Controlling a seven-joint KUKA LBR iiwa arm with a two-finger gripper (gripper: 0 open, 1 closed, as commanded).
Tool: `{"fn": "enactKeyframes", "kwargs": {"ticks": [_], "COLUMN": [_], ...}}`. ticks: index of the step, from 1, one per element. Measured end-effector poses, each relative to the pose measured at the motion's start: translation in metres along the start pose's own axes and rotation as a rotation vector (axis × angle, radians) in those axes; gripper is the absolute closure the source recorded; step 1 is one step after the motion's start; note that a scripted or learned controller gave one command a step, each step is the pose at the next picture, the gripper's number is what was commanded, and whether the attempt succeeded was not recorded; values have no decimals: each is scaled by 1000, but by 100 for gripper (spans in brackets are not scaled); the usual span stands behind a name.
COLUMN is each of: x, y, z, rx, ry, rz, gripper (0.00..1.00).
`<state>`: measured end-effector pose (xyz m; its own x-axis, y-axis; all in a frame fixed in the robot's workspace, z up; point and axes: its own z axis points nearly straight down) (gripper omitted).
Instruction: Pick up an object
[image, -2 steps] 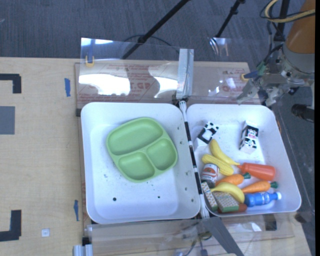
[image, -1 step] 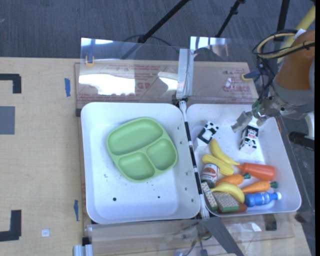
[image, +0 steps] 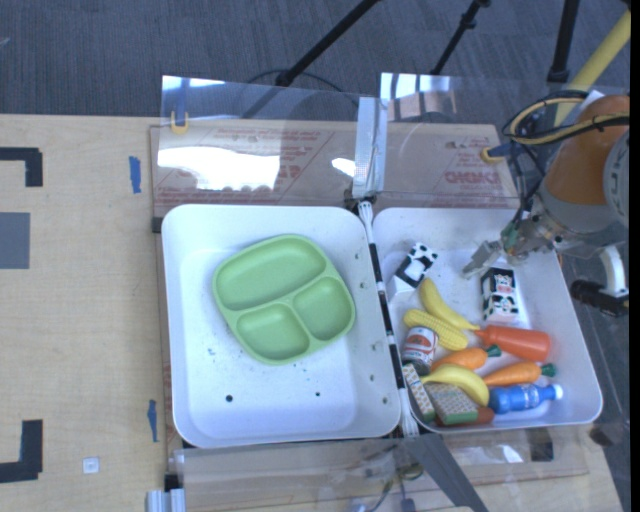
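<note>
A black-and-white milk carton (image: 500, 296) lies flat in the right bin (beside bananas (image: 445, 312)).

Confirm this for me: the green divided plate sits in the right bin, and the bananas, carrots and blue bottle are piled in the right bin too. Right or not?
Not quite. The camera view shows the green divided plate in the left bin, on its own. The rest stands: the bananas, carrots and blue bottle are piled in the right bin.

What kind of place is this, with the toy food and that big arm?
Probably a robotics lab's test bench: an arm's gripper hangs over a white bin of toy food, like a banana, beside a green divided plate.
</note>
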<state>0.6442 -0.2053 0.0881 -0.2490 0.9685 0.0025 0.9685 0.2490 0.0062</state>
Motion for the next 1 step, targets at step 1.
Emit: {"fn": "enactKeyframes", "kwargs": {"ticks": [1], "x": [-2], "y": [0], "z": [-10], "rx": [-1], "ry": [-5], "rz": [1], "gripper": [100]}}
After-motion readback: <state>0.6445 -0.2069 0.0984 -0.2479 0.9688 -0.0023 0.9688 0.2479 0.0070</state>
